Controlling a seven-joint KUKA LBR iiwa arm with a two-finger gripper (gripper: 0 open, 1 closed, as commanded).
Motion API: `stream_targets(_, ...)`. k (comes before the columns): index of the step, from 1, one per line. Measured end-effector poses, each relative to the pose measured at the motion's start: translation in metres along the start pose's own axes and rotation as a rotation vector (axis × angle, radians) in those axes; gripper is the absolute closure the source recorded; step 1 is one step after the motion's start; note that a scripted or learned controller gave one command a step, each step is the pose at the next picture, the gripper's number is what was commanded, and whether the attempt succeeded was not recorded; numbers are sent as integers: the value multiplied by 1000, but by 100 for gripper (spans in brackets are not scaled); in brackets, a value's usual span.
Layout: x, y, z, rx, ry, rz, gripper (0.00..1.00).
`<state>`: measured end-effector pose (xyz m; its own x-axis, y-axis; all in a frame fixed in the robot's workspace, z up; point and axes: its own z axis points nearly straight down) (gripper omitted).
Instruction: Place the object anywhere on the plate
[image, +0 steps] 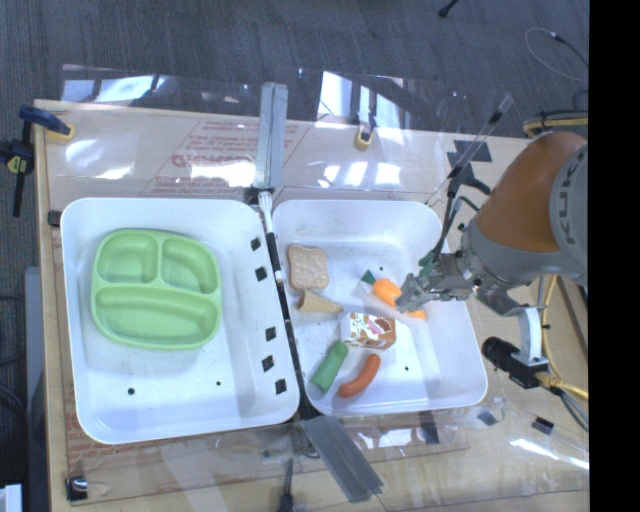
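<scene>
A green plate (155, 287) with three compartments lies in the left bin (110, 405). In the right bin (450, 375) lie a slice of bread (308, 266), a cheese wedge (319, 302), a carrot (390, 294), a small printed packet (369, 329), a green pickle (329, 367) and a red sausage (359, 376). My gripper (410, 296) is low in the right bin, right at the carrot's right end. I cannot make out whether anything sits between its fingers.
A metal divider (270, 130) runs up from the seam between the two bins. Clear plastic sheeting covers the bench behind them. Black cables and a connector (512, 362) hang off the arm at the right bin's right rim.
</scene>
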<state>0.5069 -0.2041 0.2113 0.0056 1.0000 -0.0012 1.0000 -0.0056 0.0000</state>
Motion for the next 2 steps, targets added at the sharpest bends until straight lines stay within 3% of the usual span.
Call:
stream_targets(1,87,-17,-8,3,2,-113,100)
stream_targets(2,99,-29,-14,2,2,-491,100)
